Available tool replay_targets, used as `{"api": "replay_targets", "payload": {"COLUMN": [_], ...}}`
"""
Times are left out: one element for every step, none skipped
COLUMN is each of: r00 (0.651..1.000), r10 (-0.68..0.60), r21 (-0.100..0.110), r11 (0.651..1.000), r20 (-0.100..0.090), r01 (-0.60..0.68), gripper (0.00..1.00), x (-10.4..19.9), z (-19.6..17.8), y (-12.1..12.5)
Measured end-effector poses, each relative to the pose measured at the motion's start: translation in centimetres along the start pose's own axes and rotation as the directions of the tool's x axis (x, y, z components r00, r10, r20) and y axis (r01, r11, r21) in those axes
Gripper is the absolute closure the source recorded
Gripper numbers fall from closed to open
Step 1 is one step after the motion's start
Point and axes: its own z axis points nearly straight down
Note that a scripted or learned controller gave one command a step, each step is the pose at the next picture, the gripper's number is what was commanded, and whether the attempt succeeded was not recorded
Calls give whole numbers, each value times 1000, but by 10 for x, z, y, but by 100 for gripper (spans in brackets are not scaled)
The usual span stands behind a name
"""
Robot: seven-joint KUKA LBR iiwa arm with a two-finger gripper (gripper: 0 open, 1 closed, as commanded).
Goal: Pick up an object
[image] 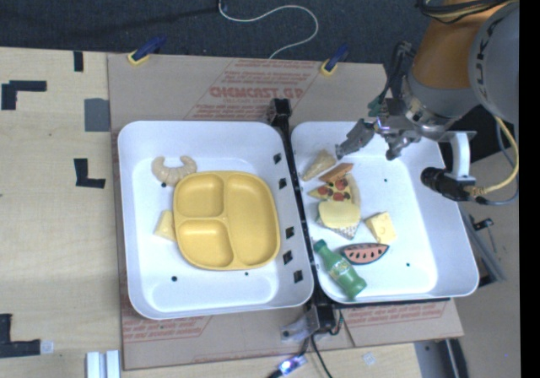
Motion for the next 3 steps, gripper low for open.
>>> {"api": "replay_targets", "payload": {"r00": [1000, 1000, 1000], "r10": [0, -1, 0], "r21": [6, 5, 0], "r11": [1000, 1000, 1000], "r20": [1, 1, 2], "r01": [0, 1, 0], "gripper": [0, 0, 0], "x": [-1, 0, 0], "z": [65, 129, 140], "y": [0, 3, 2]}}
